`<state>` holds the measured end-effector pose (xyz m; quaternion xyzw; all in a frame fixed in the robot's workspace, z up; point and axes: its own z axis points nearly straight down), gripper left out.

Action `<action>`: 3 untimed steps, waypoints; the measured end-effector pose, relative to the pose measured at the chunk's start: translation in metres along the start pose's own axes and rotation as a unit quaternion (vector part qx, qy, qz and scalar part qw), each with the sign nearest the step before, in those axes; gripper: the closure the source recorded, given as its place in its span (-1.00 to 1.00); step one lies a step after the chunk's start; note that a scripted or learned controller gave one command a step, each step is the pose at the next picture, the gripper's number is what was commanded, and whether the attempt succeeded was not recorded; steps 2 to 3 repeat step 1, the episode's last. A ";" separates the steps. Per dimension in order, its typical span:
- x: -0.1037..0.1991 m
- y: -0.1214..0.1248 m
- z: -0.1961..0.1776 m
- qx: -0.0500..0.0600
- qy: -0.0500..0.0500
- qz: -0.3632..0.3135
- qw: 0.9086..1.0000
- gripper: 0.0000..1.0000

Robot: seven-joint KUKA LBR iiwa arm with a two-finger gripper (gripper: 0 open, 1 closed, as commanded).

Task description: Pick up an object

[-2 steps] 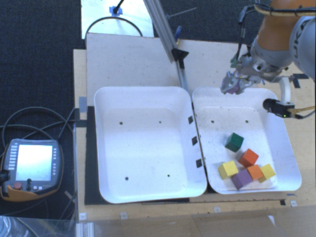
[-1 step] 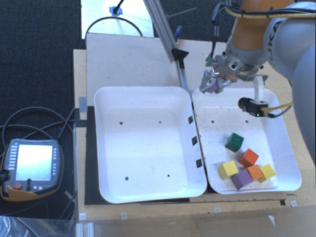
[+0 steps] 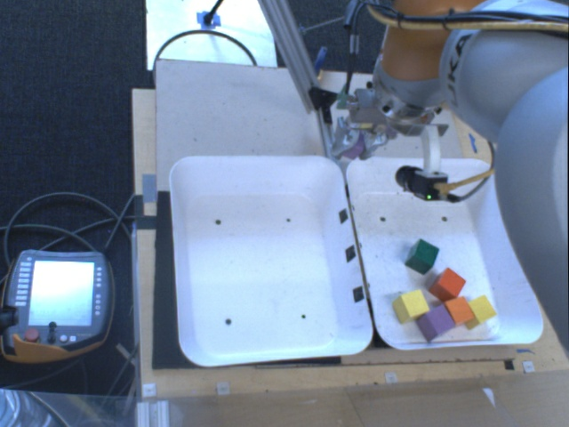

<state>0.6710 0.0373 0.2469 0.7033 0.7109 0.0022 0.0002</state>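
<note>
Tool (image 3: 354, 146) hangs at upper centre of frame, over the back rims where the two bins meet, clamped on a small purple block (image 3: 356, 149). Right shallow white bin (image 3: 511, 265), lower right: green cube (image 3: 422, 256), orange (image 3: 447, 284), yellow (image 3: 411, 306), purple (image 3: 436, 321) blocks clustered.

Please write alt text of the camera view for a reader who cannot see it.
A grey and orange robot arm holds its gripper over the far edge between two white bins, with a small purple thing at the fingers. The right bin has six blocks: green, red, orange, two yellow and purple. A control pendant lies to the left.
</note>
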 end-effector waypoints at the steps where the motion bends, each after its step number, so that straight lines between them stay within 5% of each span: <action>1: 0.056 0.002 0.018 0.002 0.000 0.000 1.000 1.00; 3: 0.056 0.002 0.018 0.002 0.000 0.000 1.000 1.00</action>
